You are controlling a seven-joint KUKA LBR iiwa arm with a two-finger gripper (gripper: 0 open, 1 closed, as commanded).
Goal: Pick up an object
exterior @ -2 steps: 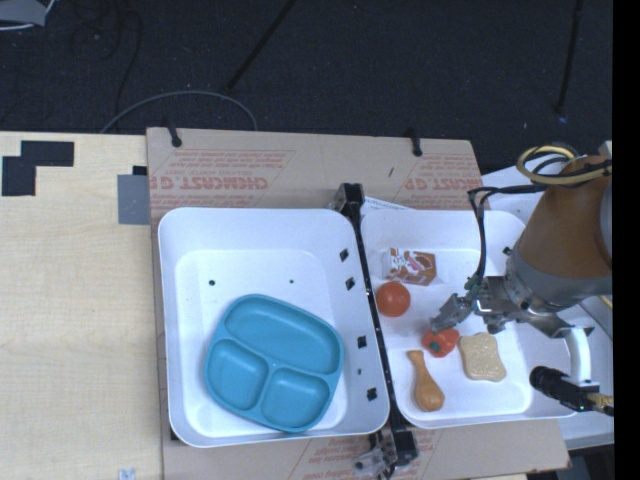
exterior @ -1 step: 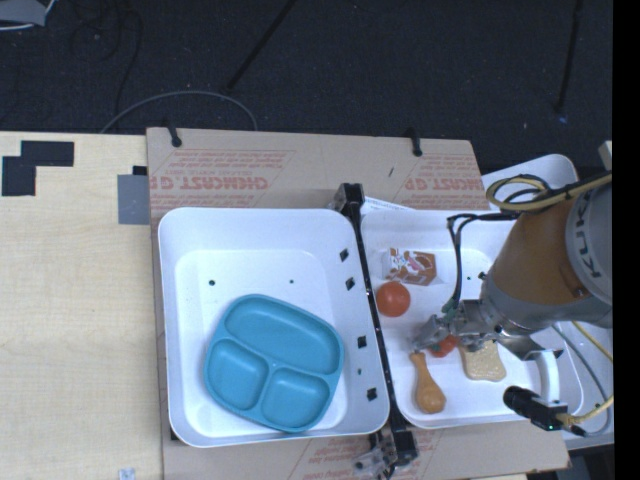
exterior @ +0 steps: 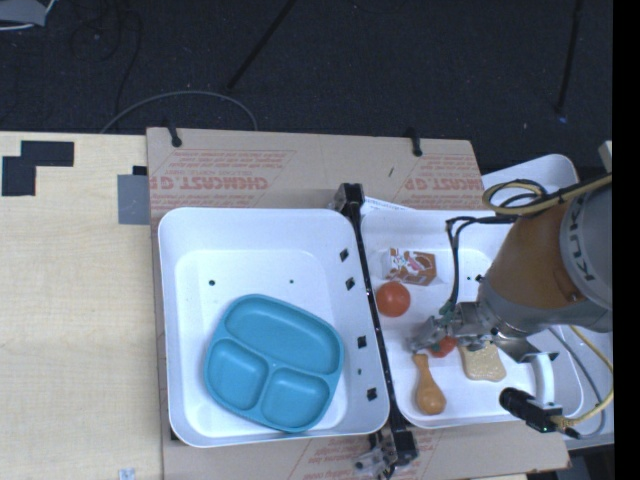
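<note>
Jaws of the gripper (exterior: 432, 336) could not be read as open or closed, because the metal parts blurred together low in the right bin (exterior: 470, 230). Just beneath them sat a small red object (exterior: 444, 347), touching or nearly touching the gripper, though nothing showed it held. The grey arm (exterior: 545, 268), with its orange band, reached in from the right and hung over that bin. Near the gripper lay an orange ball (exterior: 393, 299) to its upper left, a tan spoon-shaped piece (exterior: 428, 383) below it, a pale toast-like slice (exterior: 485, 363) to its right, and a small brown and white packet (exterior: 412, 266) further up. The left bin (exterior: 190, 248) held a blue divided plate (exterior: 273, 362). By the look of it, the step in hand was the descent onto the red object. The next move would call for a firm close on it, then a straight lift clear of the neighbours.
</note>
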